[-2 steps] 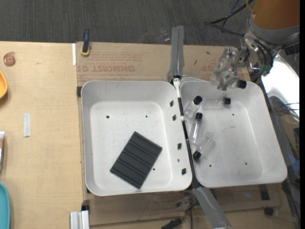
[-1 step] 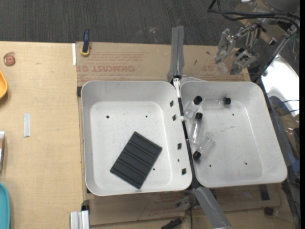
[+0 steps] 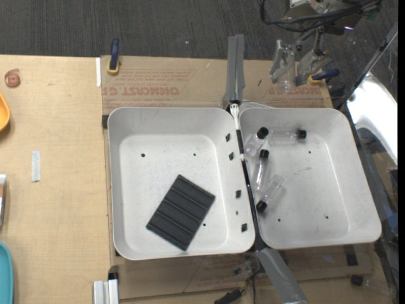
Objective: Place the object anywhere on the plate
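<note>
While the grey arm's two-finger gripper hangs above the far edge of the bench, the small clear plastic tubes with black caps lie in the right-hand shallow white bin.
Whether the gripper is clenched on anything cannot be told. The tubes sit close to the bin's left wall, one lying crosswise nearer the far side. They look light, rigid, smooth and apt to roll, so gripping across the body at mid-length seems best. The black ribbed rectangular plate waits in the left-hand shallow white bin.
</note>
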You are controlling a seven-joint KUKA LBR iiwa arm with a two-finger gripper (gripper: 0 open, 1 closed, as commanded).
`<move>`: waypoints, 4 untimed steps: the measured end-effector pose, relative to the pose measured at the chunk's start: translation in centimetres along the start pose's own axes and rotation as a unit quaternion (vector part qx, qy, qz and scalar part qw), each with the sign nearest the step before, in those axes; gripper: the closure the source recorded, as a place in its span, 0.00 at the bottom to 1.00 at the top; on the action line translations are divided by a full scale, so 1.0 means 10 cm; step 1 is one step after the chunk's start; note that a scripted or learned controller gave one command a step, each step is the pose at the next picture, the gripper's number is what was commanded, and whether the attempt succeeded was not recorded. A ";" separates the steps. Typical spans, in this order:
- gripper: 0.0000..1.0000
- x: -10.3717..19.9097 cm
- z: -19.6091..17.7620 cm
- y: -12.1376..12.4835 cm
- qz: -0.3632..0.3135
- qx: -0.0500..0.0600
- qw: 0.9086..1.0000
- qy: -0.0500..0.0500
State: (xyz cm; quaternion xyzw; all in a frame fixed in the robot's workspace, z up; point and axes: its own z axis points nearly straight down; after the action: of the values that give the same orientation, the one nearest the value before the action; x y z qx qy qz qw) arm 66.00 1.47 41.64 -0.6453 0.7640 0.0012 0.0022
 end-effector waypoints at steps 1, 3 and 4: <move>1.00 -0.78 -0.24 0.13 -0.120 -0.001 0.993 0.000; 1.00 -2.00 -0.23 0.34 -0.418 -0.002 0.908 -0.001; 1.00 -1.98 -0.29 0.31 -0.413 -0.003 0.911 -0.003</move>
State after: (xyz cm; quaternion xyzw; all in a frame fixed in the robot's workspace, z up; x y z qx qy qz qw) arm 66.24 21.45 44.68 -0.9033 0.4289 0.0044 0.0034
